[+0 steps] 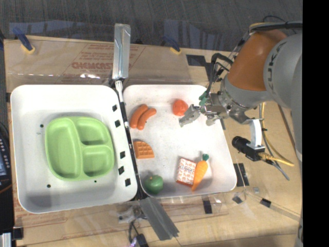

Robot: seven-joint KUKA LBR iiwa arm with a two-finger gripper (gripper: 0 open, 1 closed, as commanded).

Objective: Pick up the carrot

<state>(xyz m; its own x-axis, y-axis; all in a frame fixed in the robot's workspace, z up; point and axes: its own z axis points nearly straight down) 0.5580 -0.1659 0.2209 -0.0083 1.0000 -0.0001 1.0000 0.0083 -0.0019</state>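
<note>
The carrot [200, 172], orange with a green top, lies at the front right of the right bin [169, 138], leaning against a small red and white carton [185, 171]. My gripper [200, 119] hovers over the back right part of that bin, well behind the carrot. Its two grey fingers stand apart, so it is open with nothing between them. One fingertip [187, 119] is just to the front right of a red-orange tomato [180, 107].
The right bin also holds a pair of orange sausages [142, 115], a waffle piece [144, 150] and a green round fruit [153, 183] at the front edge. A green divided plate [79, 148] sits in the left bin [31, 189].
</note>
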